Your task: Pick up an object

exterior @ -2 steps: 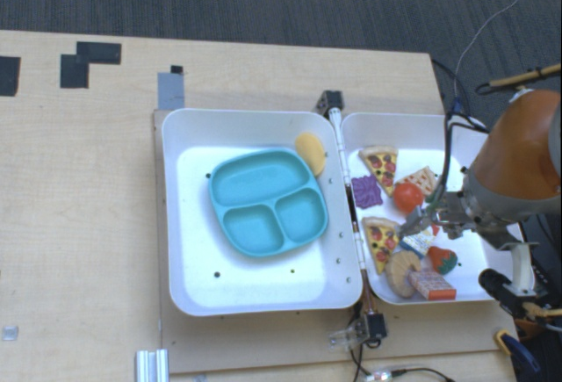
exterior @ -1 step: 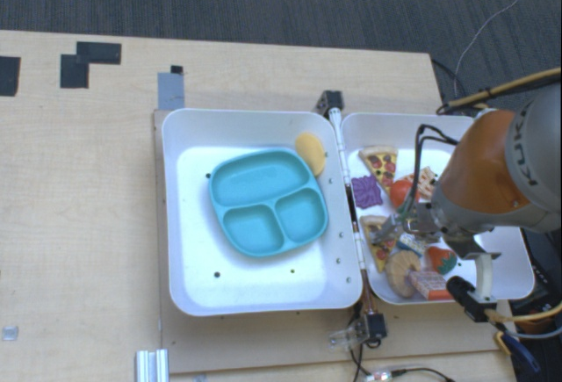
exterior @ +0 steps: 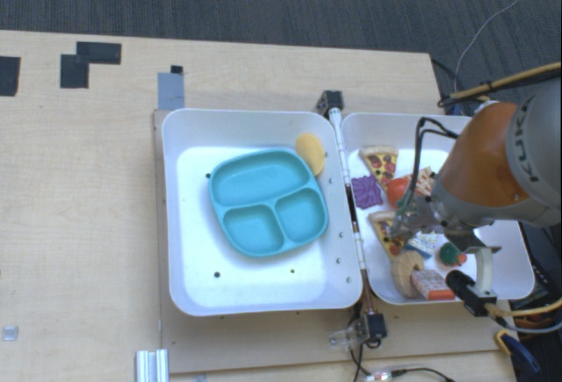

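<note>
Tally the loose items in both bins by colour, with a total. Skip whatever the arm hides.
Blue: 1, divided plate
Yellow: 1, lemon-like piece
Purple: 1, crinkled piece
Red: 1, tomato-like piece
Green: 1, small ball
Pizza slices: 2
Tan or pink: 2
Total: 9

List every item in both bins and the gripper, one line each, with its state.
Blue divided plate: flat in left bin, compartments bare.
Yellow lemon-like toy: beside the plate's upper right corner.
Pizza slice: flat, right bin top.
Purple piece: lying by the divider.
Red tomato-like toy: partly behind the arm.
Tan bread-like piece: near the front rim.
Gripper: low over the right bin's pile.
</note>
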### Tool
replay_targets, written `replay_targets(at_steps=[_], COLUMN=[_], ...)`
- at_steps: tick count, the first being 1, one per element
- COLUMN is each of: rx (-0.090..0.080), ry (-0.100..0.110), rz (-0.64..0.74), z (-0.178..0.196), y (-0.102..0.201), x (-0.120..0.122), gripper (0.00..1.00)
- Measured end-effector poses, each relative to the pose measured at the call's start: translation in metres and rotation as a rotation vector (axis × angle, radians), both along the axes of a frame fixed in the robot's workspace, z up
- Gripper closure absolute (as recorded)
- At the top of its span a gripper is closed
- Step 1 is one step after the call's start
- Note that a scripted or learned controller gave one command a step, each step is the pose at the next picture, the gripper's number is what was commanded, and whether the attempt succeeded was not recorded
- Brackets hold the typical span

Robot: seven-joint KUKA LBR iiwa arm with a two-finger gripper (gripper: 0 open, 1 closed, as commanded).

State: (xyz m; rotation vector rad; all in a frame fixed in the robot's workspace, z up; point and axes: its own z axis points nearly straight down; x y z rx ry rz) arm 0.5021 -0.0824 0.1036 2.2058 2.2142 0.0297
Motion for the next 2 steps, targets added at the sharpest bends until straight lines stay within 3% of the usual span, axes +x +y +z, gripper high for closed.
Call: replay_targets(at_steps=[1,2], rx=[0.0,-0.001], ry=[0.021,0.022], rz=[0.002,0.0], z=[0.0816,0.0812], y=[0.0698,0.069], x=[0.0205,0.0201], gripper=[1.0,0.0])
